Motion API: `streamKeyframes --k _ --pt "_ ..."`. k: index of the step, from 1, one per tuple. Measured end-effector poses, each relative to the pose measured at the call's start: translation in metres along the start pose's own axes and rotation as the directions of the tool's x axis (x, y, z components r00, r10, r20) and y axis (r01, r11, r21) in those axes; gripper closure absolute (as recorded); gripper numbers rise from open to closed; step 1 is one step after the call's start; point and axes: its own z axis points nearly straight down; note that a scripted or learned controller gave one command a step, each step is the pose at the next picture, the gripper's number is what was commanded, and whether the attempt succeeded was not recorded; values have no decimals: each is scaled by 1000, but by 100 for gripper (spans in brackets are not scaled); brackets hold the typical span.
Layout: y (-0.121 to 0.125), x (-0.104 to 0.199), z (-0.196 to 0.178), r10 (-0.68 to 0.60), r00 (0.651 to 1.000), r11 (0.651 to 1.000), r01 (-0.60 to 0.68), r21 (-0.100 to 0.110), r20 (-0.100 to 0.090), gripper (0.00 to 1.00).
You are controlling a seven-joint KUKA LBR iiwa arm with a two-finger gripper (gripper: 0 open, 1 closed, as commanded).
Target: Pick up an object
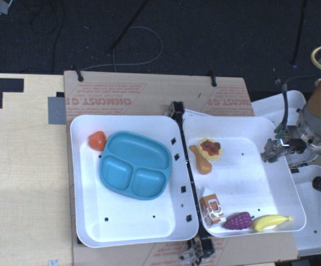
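The gripper hangs at the right bin's right wall, its opening impossible to judge. Every item lies leftward (the banana nearest, lying roughly crosswise along the bin's front wall).

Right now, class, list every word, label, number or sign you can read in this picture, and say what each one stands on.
"CHEMCAST GP": red print, seen upside down, repeated across the brown board under the two bins; it recurs along the board's near edge, too cut off to read.
Small carton in the right bin: orange and white markings, too small to read.
Nothing else bears text.
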Motion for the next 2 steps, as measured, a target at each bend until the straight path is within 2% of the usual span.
streamKeyframes --k 2 --pt "35 93 -7 -4 1000 1000 4 4 -3 100"
